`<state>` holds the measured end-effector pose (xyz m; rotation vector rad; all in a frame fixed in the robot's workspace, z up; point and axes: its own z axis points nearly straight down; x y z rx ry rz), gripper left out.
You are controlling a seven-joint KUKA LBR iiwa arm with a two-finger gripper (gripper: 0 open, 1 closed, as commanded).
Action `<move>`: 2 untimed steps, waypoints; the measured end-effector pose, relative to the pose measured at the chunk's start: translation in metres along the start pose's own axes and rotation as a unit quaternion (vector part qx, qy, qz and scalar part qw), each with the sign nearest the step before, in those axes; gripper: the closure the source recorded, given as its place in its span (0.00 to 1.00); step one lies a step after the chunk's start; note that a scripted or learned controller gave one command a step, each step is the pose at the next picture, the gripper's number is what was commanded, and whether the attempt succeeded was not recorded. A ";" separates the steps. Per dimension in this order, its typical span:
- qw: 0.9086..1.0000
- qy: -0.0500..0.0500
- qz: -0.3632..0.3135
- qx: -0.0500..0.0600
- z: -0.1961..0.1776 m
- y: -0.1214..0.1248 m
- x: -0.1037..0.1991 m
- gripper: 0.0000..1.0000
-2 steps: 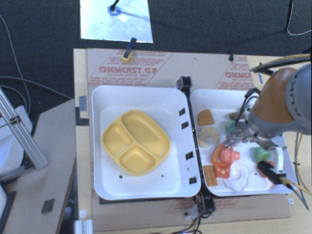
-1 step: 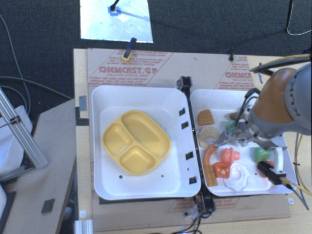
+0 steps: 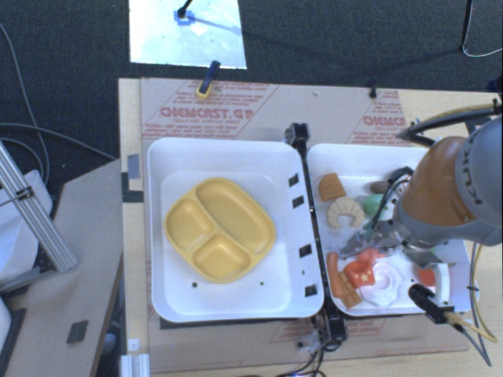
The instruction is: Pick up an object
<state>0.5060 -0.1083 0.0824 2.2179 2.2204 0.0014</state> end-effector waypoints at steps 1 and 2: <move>1.000 0.000 0.000 0.001 -0.009 0.001 -0.001 1.00; 1.000 0.002 -0.006 -0.003 -0.104 0.063 0.066 1.00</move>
